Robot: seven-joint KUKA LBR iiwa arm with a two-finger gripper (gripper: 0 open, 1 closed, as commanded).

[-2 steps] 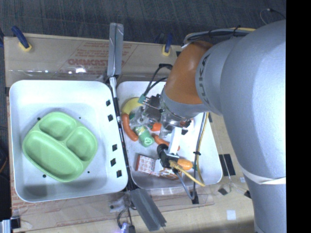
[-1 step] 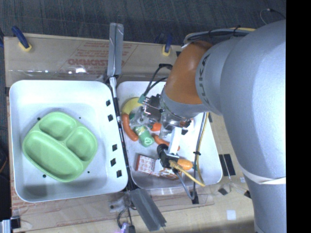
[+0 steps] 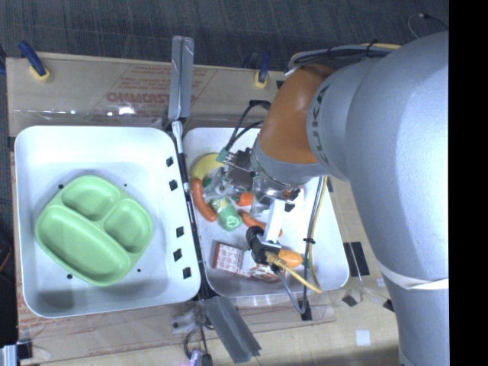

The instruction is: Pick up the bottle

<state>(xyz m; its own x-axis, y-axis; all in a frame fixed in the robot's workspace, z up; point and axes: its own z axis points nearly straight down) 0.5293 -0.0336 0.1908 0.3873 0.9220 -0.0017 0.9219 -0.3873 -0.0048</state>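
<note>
The bottle (image 3: 226, 213) is small, with a green end, and lies in the right bin (image 3: 329, 269) near its left wall, among other toys. My gripper (image 3: 231, 180) hangs low in that bin, just above and behind the bottle, at the end of the grey arm with its orange band (image 3: 293, 120). The wrist and cables hide much of the gripper, and I cannot make out anything held in it.
Around the bottle lie a yellow banana (image 3: 203, 164), a red-orange sausage (image 3: 203, 201), a carrot (image 3: 252, 219), a brown packet (image 3: 228, 257) and an orange-and-yellow toy (image 3: 288, 262). The left bin (image 3: 46, 147) holds a green divided plate (image 3: 93, 229). A metal divider (image 3: 180, 82) separates the bins.
</note>
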